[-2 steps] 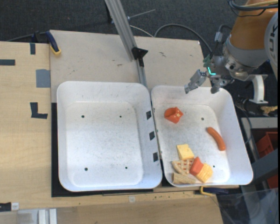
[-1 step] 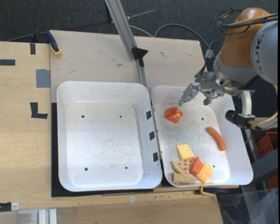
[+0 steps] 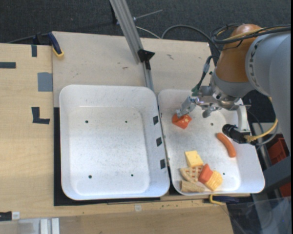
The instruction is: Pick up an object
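A pale wooden bench (image 3: 19,130) spreads beneath two shallow white bins, with dark floor beyond its far edge at twelve o'clock. The left bin (image 3: 107,140) is the larger shape in view; the right bin (image 3: 244,177) sits touching it at its three o'clock side. The grey arm (image 3: 271,57) with its orange band (image 3: 234,57) comes in from three o'clock, over the right bin's far corner. A slanted metal post (image 3: 129,26) runs from twelve o'clock down to the seam between the bins. The gripper (image 3: 198,108) hangs over the far part of the right bin with its fingers spread wide, nothing between them. A red-orange block (image 3: 181,121) lies just beside the left fingertip, at the gripper's seven o'clock. An orange sausage-shaped piece (image 3: 226,144) lies at the bin's three o'clock side. At six o'clock a cluster rests: a yellow cube (image 3: 194,158), a waffle piece (image 3: 189,174), and a small orange and yellow toy (image 3: 210,177).
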`<action>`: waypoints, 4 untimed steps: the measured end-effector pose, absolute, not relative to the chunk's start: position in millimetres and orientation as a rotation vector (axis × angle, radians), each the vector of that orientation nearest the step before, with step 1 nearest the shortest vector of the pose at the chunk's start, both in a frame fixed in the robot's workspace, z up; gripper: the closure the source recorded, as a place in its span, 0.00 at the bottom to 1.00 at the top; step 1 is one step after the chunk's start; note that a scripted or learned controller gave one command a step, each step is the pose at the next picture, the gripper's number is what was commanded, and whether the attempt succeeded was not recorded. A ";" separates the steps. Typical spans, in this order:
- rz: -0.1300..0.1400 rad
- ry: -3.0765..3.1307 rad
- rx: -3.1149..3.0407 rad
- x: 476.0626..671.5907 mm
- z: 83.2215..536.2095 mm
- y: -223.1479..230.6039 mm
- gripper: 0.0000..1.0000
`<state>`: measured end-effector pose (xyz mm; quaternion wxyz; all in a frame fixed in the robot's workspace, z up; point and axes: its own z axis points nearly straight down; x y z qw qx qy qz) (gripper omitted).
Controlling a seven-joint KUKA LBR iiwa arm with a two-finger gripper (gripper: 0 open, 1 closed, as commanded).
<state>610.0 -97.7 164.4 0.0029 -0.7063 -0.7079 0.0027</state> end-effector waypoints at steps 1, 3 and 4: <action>0.008 -2.219 -2.216 612.6 100.4 -98.1 0.00; -0.004 -2.226 -2.221 623.6 170.8 -93.1 1.00; -0.003 -2.226 -2.221 628.8 214.3 -91.5 1.00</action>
